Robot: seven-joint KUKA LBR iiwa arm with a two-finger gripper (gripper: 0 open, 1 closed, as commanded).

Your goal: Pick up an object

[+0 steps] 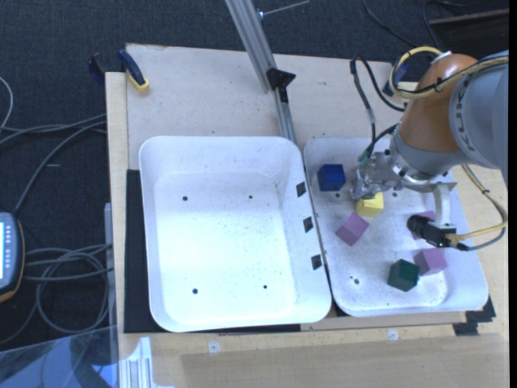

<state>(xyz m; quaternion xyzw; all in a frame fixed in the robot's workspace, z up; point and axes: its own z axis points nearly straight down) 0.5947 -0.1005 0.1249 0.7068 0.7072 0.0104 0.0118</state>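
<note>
My tool (367, 191) sits low in the right shallow white bin (460, 293), directly over the small yellow block (370, 206); I cannot tell its state. Pale wooden tabletop (202, 95) carries both bins, with dark carpet (56, 39) and loose cables around it.

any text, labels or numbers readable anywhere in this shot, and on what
None can be read.
The device at the left edge has a lit bluish panel, but its marks are too small and blurred to read.
The blue cube, yellow block, purple blocks and green block show plain faces.
</note>
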